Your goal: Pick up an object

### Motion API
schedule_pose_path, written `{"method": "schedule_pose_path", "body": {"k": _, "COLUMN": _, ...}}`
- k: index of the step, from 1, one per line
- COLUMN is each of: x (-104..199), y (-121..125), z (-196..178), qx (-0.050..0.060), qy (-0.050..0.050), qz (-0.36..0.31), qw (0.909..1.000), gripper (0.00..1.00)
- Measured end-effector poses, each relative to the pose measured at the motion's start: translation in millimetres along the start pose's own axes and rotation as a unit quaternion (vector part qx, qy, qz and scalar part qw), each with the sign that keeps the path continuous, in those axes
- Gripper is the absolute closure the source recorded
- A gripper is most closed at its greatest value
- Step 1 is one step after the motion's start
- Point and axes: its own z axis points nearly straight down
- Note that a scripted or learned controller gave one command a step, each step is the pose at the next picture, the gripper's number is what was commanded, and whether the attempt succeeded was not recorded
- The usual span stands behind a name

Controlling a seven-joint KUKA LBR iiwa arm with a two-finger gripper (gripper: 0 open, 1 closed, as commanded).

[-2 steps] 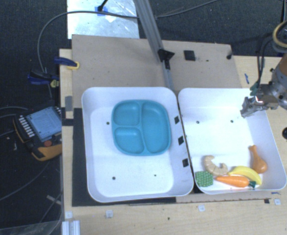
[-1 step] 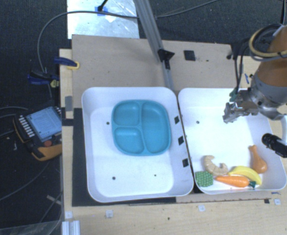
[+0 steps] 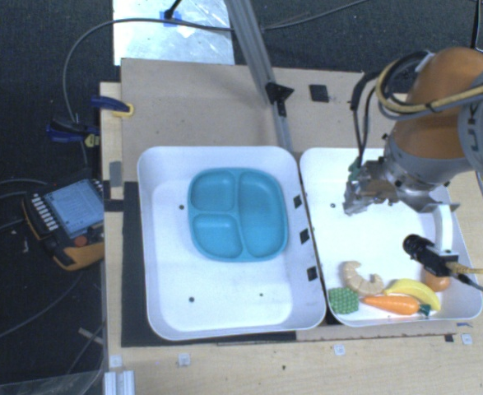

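Camera view: banana touches carrot, right bin.

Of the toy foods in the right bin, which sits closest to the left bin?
The green piece, in the right bin's front-left corner. The beige piece, orange carrot and yellow banana all lie further right in view.

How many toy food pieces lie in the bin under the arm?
4 clearly, all along its near edge: green piece, tan piece, banana, carrot. An orange-brown bit beside the banana may be a fifth.
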Motion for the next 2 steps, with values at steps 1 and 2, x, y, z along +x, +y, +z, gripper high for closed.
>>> {"method": "schedule_pose_path", "body": {"k": 1, "x": 44.2, "y": -16.0, "z": 10.6, "qx": 0.001, "qy": 0.0, "qz": 0.0, "qw": 1.0, "gripper": 1.0}}
{"method": "schedule_pose_path", "body": {"k": 2, "x": 102.3, "y": -38.0, "z": 10.3, "qx": 0.001, "qy": 0.0, "qz": 0.0, "qw": 1.0, "gripper": 1.0}}
